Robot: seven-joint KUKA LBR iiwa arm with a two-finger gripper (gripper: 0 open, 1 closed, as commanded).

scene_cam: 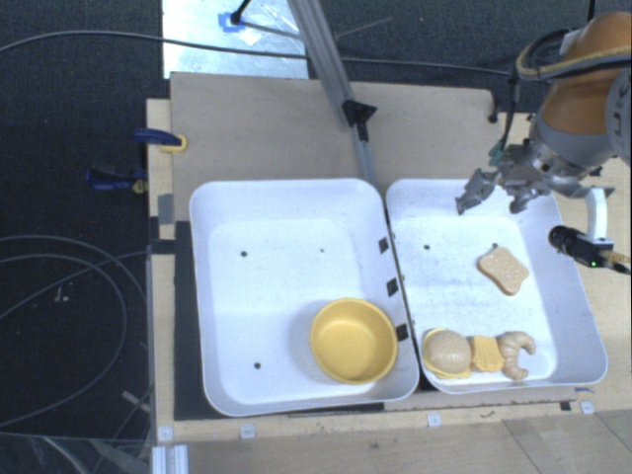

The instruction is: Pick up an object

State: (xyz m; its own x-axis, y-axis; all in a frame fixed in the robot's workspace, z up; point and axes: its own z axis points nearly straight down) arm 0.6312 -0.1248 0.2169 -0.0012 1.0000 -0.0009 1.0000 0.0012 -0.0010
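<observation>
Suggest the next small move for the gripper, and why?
Probably shift the gripper toward the bread slice and lower it. Its jaws look open with nothing between them, above the right bin, and the slice lies alone nearby, apart from the pile at the near edge.

A yellow bowl sits upright at about five o'clock in the left bin. In the right bin, a tan bread slice lies flat toward three o'clock, well apart from the rest. Along the six o'clock wall, a round bun, a yellow cheese piece and a beige croissant lie touching in a row.
</observation>
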